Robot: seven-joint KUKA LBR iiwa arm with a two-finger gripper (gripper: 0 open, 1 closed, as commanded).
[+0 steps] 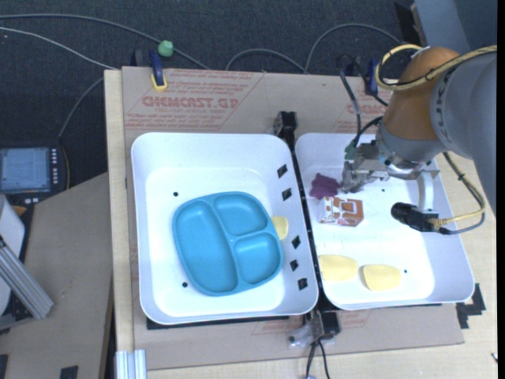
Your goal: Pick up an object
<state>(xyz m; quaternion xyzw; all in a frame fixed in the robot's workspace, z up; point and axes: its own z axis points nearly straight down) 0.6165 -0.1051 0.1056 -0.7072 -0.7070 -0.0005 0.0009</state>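
Four loose items share right bin (pixel 446 267) w/ gripper (pixel 357 172). Nearest: purple scrap (pixel 323 185), just beside gripper on view-left, toward bin divider. Red-white patterned packet (pixel 342 210) sits just below gripper in view, roughly square, no clear long axis. Pale yellow piece (pixel 338 268) + second yellow piece (pixel 380 275) lie farther below, well apart from gripper. Gripper open/closed: can't tell. Judgement: purple scrap likeliest target, needs only a short shift view-left.

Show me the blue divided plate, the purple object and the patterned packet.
blue divided plate (pixel 227 235): camera view, central divider.
purple object (pixel 323 185): camera view, its middle.
patterned packet (pixel 343 210): camera view, its middle.
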